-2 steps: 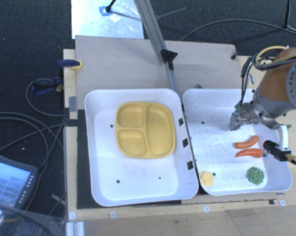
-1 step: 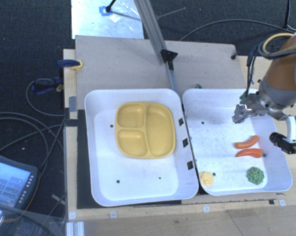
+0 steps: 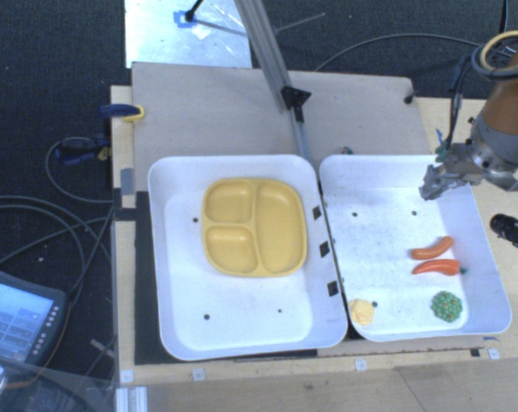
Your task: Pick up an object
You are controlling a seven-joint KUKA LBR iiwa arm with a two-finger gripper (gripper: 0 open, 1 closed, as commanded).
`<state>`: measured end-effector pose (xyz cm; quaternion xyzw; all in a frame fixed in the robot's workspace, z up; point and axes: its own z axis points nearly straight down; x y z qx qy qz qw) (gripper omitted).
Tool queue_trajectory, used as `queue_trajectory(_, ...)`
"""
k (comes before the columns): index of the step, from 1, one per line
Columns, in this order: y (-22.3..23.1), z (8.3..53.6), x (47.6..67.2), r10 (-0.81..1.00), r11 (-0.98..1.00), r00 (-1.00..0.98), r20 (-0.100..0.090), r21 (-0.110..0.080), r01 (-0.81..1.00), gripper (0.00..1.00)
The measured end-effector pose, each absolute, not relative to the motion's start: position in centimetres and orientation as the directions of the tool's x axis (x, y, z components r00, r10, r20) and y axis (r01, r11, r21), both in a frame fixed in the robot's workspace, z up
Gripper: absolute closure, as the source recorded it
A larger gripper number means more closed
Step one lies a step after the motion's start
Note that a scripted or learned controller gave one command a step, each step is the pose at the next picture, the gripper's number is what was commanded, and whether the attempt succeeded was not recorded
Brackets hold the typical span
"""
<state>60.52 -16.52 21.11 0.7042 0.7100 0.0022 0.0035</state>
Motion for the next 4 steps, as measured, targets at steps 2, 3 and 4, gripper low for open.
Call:
queue_trajectory(2, -5.4, 21.8, 59.8, 1.0, 0.012, -0.012, 0.003, 0.003, 1.0, 1.0)
queue_trajectory(3, -0.2, 21.3, 59.7, 1.0, 0.011, -0.011, 0.003, 0.001, 1.0, 1.0)
queue_trajectory(4, 5.4, 22.8, 58.7, 1.0, 0.013, -0.013, 0.003, 0.002, 1.0, 1.0)
